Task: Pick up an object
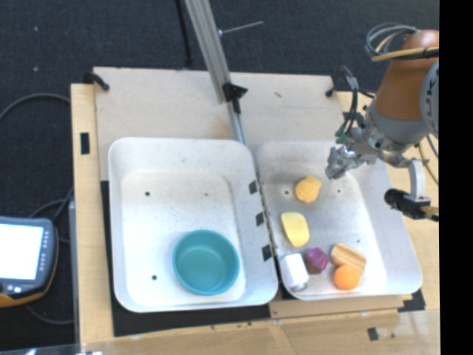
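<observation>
The right bin point(384, 220) holds several small objects. A bumpy yellow ball point(308, 190) lies near its middle, and a pale yellow block point(295, 229) sits just below it. Along the front edge lie a white cylinder point(295, 270), a purple piece point(317, 259), a tan block point(348, 255) and an orange ball point(346, 277). My gripper point(336, 166) hangs over the bin's back right part, up and to the right of the bumpy yellow ball. Nothing shows between its tips.
The left bin point(140, 176) holds a teal bowl point(206, 262) at its front right. A slanted metal rail point(214, 50) runs from the top down to the gap between the bins. A tablet point(22, 257) sits off the bench at the left.
</observation>
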{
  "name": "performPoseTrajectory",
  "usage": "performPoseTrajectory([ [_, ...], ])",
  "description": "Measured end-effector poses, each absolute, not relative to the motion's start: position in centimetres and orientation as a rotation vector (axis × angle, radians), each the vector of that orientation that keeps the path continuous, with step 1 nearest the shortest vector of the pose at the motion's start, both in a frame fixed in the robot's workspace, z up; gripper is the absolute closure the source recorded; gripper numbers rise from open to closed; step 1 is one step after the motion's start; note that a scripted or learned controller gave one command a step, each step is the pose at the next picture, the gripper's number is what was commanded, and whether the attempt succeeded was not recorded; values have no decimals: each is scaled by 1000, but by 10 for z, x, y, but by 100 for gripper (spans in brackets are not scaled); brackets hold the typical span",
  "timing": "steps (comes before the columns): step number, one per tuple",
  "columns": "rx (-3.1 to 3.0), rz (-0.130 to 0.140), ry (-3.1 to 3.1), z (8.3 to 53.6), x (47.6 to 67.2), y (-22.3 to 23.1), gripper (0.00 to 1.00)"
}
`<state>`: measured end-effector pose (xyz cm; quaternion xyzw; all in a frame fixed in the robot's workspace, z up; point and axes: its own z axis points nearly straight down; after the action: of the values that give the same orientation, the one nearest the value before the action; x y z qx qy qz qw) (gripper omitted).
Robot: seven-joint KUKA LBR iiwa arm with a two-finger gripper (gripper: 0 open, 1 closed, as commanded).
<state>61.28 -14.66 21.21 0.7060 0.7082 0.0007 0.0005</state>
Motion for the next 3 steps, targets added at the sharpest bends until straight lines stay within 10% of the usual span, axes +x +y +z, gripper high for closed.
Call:
performPoseTrajectory([
  [3, 2215, 1, 2230, 225, 604, 7, 100],
])
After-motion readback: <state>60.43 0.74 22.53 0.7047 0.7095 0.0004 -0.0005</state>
